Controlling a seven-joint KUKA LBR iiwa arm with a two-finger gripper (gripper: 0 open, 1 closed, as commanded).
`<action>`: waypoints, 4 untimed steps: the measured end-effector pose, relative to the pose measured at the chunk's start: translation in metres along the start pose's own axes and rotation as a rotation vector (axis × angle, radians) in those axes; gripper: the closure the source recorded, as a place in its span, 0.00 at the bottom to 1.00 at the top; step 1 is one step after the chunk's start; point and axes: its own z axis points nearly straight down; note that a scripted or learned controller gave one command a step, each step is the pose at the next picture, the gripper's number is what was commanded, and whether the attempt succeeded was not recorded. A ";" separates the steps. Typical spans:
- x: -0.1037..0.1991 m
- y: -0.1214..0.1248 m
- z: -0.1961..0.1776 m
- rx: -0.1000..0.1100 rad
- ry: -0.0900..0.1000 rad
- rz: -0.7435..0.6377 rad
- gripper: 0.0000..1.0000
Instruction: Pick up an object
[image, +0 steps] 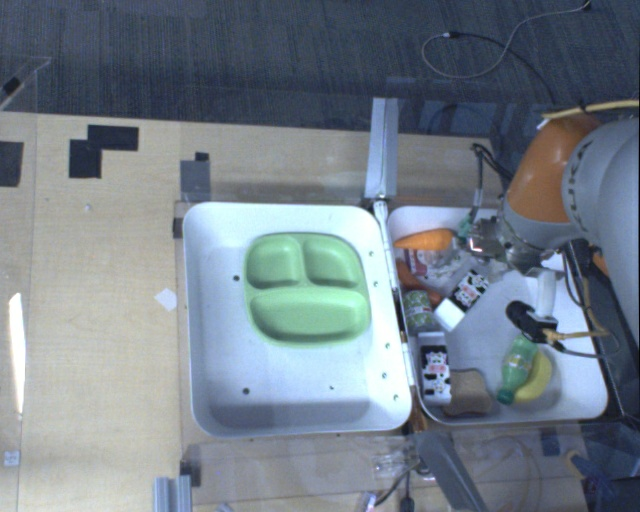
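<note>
Two white bins sit side by side on the table (100, 330). The left bin (215, 400) holds a green divided tray (305, 287). The claw (478, 245) hangs over the right bin's (585, 400) clutter near an orange carrot (425, 240); its grip cannot be told.
</note>
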 end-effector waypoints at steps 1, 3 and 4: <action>0.023 0.001 0.006 -0.002 -0.004 0.031 0.00; 0.027 0.004 -0.006 -0.007 0.003 0.028 0.00; 0.028 0.005 -0.017 -0.009 0.004 0.024 1.00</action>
